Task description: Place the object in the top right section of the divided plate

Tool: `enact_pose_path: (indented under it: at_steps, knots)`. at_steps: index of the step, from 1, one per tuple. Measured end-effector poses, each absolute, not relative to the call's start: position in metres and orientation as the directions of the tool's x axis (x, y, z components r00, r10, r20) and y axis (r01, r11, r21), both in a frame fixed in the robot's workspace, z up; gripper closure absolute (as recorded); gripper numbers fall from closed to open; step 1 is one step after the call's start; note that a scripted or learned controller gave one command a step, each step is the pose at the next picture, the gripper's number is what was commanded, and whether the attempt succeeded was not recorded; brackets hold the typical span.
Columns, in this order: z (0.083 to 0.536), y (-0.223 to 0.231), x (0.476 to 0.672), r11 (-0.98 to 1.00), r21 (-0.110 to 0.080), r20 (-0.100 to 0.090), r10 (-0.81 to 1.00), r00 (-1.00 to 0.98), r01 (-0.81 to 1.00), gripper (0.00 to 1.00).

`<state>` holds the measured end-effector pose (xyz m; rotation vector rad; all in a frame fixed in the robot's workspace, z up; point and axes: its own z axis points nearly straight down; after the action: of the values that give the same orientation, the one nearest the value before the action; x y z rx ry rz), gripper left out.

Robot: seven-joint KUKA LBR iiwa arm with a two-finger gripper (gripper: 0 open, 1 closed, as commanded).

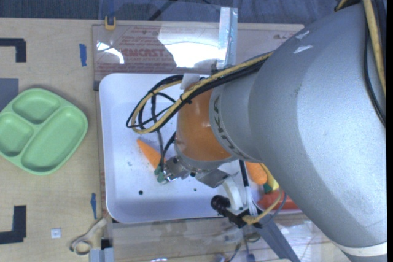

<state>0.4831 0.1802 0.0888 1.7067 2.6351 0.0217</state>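
In the camera view, the arm point(295, 126) is reaching deep into the white bin point(116, 132), and its bulk is hiding the gripper, so I cannot tell whether anything is being held. Just left of the arm's orange band, an orange carrot-like piece point(147, 153) is lying on the bin floor, probably the object to move; more orange and red bits point(267, 184) are peeking out at the arm's lower right. The green divided plate point(43, 130) is sitting well left of the bin, on the bench. The likely risk: the arm is blocking sight, so a grasp could miss or nudge the piece aside. Counting: one arm, one bin, one plate with three sections, one clear orange piece.
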Motion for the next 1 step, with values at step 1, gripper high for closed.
enact_pose_path:
  at_steps: [1]
  knots:
    - [0.0878,0.1764,0.4835,0.406,0.01,0.0,0.914,-0.406,0.914,0.0]
